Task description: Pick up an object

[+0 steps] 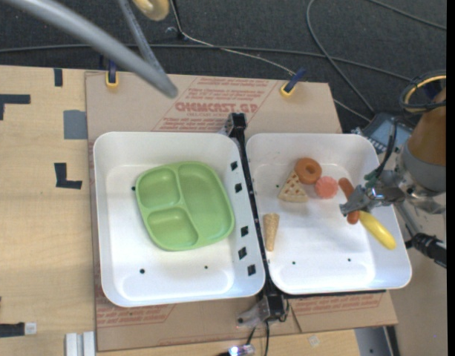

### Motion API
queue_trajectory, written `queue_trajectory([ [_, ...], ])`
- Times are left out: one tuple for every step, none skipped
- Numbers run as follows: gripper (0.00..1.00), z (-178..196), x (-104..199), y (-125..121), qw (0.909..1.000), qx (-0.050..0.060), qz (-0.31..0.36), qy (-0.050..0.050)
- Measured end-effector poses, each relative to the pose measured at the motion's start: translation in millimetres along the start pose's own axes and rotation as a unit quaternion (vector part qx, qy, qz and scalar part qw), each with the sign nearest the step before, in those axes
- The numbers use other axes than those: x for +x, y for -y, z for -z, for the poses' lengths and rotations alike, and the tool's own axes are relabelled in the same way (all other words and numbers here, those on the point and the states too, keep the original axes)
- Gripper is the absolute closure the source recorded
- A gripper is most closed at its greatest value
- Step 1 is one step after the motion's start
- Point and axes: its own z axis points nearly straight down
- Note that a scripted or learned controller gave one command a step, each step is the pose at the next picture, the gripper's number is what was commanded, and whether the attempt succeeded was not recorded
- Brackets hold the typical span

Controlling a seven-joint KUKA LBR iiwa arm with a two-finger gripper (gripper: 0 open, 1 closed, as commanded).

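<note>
In the right bin (pixel 286 269), the pincer (pixel 358 202) sits over a red sausage (pixel 348 196), just beside a yellow banana (pixel 380 231). Left of the sausage lie a pink piece (pixel 326 188), a doughnut (pixel 309 170), a wedge (pixel 292 189) and a cone (pixel 271 231).

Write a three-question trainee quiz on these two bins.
1. True or false: the green tray lies in the left bin.
2. Which item lies nearest the divider between the bins? A) banana B) cone C) donut
3. Fill in: the gripper sits over the right bin, next to the ____ and the banana.

Key: 1 true; 2 B; 3 hot dog
</note>
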Motion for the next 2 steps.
queue_trajectory([
  [1.0,50,0,-1,1.0,0.0,0.001,0.0],
  [1.0,53,58,-9,1.0,0.002,0.003,-0.002],
])
